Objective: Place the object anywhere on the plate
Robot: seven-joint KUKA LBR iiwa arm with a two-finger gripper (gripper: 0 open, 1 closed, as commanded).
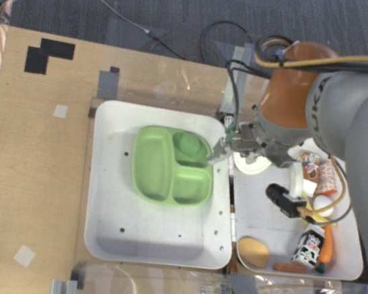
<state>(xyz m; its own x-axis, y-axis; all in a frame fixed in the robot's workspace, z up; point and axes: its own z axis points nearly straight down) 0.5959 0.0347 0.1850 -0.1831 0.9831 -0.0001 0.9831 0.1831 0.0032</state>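
A green divided plate (167,168) lies in the left white bin (105,227). A round green object (186,143), nearly the same colour as the plate, rests in the plate's far right compartment. My gripper (219,149) hangs at the plate's right rim, just right of that green object, over the wall between the two bins. The view does not show anything held in it.
The right bin (350,268) holds a white round piece (249,163), a tan bun-like item (254,251), a cow-patterned carton (307,247), an orange carrot (327,243), a brown sausage (289,267) and a printed packet (321,173). The arm covers that bin's far part.
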